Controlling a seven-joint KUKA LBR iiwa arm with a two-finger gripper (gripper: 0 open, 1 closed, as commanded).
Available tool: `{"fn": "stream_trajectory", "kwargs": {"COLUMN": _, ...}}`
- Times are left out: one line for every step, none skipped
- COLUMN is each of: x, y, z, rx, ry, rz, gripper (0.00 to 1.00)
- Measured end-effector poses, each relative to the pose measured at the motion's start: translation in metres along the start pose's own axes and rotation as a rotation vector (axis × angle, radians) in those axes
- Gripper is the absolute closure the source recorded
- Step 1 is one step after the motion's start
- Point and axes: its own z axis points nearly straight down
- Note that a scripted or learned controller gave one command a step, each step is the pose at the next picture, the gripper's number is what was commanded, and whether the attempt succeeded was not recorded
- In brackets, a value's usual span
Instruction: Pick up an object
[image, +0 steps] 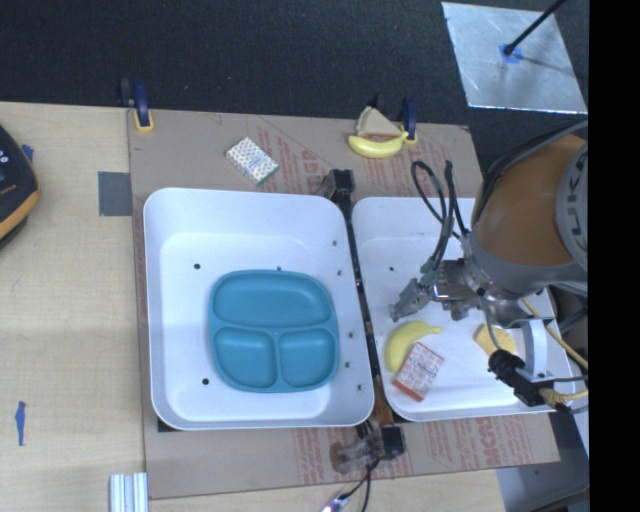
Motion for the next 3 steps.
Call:
{"fn": "stream_trajectory", "kwargs": {"x": -0.038, "y": -0.017, "z": 0.098, "rx": 0.001, "ry": 0.000, "rz": 0.000, "gripper": 0.00}}
{"fn": "stream_trajectory", "kwargs": {"x": -0.038, "y": -0.017, "z": 0.088, "rx": 0.003, "ry": 0.000, "rz": -0.005, "gripper": 1.00}}
{"fn": "stream_trajectory", "kwargs": {"x": 0.029, "y": 0.042, "z": -0.001, "rx": -0.002, "ry": 0.001, "rz": -0.001, "gripper": 1.00}}
